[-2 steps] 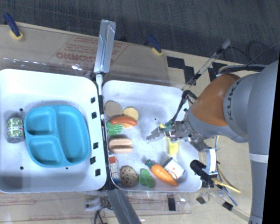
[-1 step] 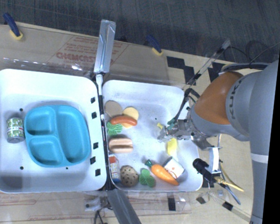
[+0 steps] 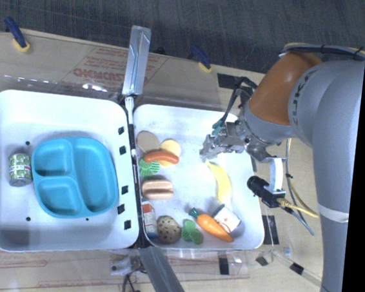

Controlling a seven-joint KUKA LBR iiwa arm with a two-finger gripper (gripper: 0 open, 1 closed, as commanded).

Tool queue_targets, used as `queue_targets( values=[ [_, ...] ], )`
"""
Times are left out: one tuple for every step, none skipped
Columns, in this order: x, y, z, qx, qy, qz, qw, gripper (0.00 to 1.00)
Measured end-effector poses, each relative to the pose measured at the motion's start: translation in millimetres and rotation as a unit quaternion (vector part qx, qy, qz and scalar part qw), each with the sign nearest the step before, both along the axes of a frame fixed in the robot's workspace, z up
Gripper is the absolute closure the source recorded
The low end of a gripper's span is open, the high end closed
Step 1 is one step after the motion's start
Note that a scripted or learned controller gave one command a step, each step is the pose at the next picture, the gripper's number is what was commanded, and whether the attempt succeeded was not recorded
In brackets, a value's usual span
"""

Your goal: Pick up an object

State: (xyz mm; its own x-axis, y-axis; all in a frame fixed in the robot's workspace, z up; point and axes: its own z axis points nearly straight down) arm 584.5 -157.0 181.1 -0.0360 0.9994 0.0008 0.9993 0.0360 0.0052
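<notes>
Camera view: the gripper (image 3: 213,145) hung over the upper right part of the right bin (image 3: 192,118); finger spread could not be told, nothing seen between them. Just below it lay the banana (image 3: 221,182), yellow, curved, lengthwise down the bin floor, apart from the gripper. Nearby: carrot (image 3: 212,225), orange with green top, touching a small white carton (image 3: 228,219); hot dog (image 3: 160,157) and burger (image 3: 157,187) along the left side. Left bin (image 3: 11,108) held a blue divided tray (image 3: 74,176) and a small can (image 3: 19,168) beside it.
</notes>
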Motion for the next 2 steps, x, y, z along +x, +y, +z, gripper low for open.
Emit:
queue_targets(
  values=[
    [-2.3,-1.8,-3.3,0.0001,0.004,-0.002,1.0,0.0],
    [-15.8,1.8,76.8,-0.0018,0.0,0.07,0.9975,0.0]
  ],
)
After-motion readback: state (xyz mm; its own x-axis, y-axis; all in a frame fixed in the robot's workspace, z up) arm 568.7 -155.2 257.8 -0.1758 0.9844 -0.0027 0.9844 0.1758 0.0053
